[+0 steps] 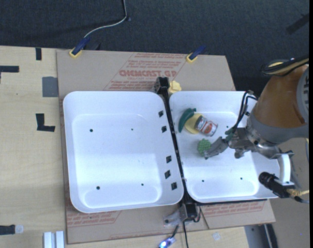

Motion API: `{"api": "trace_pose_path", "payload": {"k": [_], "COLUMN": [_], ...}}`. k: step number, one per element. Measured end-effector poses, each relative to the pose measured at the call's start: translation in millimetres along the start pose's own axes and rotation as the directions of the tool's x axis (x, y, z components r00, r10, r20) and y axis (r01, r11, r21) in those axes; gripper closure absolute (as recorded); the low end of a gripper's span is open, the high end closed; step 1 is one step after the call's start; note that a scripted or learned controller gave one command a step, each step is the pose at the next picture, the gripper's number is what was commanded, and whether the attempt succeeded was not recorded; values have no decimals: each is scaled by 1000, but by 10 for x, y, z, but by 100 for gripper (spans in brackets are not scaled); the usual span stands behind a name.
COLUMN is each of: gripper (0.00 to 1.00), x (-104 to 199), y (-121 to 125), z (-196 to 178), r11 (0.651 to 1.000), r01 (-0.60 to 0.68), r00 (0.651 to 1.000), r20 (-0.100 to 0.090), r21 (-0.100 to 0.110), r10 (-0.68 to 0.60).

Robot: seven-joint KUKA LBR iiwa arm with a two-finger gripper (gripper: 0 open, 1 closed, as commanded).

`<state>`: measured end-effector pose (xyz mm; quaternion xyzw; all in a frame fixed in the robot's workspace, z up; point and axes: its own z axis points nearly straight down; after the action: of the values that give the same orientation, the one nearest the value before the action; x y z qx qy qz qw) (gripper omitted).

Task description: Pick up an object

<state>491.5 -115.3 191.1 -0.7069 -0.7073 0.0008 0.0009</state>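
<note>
The tool sits low inside the right bin, its dark fingertip end just beside a small green object, perhaps touching it. Whether the tool is apart, together or clamped on anything cannot be told from this slanted view; nothing is plainly seen held.

Just far of the green piece lies a small jar with a yellow and red label, on its side, and left of that a dark green curved object near the bin's left wall. The grey arm with its orange band reaches in from the right. The left bin stands alongside on the cardboard-covered counter.

The step in hand looks like the approach or grasp at the green object. The next move likely calls for a firm closing on it, then a straight lift clear of the jar.
</note>
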Motion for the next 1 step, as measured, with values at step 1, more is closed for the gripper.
{"api": "trace_pose_path", "payload": {"k": [1], "gripper": [0], "x": [103], "y": [930], "z": [962], "r11": [1000], "r01": [4], "r00": [1000], "r20": [1], "r21": [-6], "r10": [-4]}}
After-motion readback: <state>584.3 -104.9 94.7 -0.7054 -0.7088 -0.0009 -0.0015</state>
